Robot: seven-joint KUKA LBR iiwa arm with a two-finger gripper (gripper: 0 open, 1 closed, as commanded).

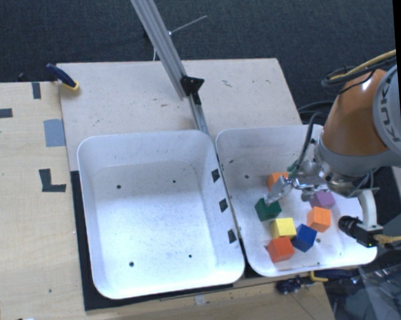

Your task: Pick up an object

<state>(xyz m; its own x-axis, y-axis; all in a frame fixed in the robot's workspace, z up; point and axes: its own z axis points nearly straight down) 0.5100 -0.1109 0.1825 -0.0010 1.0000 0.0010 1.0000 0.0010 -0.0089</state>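
Camera view: one look down at a slant on the bench [147,91] and its two white bins
Left bin [93,199]: a shallow white tray with a speckled floor and a few dark dots
Right bin [248,145]: touches the left bin along the middle wall and holds all the blocks
Arm [357,130]: comes in from the right, its orange band above the wrist, leaning over the right bin
Hand [284,189]: low over the middle of the right bin, its metal fingers pointing down and left toward the green block; whether they are spread or pressed together cannot be told, and no block is seen between them
Green block [266,209]: just beside the finger ends, tilted, on the bin floor
Small orange block [277,180]: just behind the hand, partly hidden by it
Purple block [322,199]: under the wrist, to the right of the hand
Orange block [320,218]: near the purple one, toward the front
Yellow block [284,227]: in front of the green one
Blue block [305,238]: touching the yellow one on its right
Red block [280,249]: at the front, just before the yellow one
Metal pole [168,51]: runs slanting from the top down to the seam between the bins
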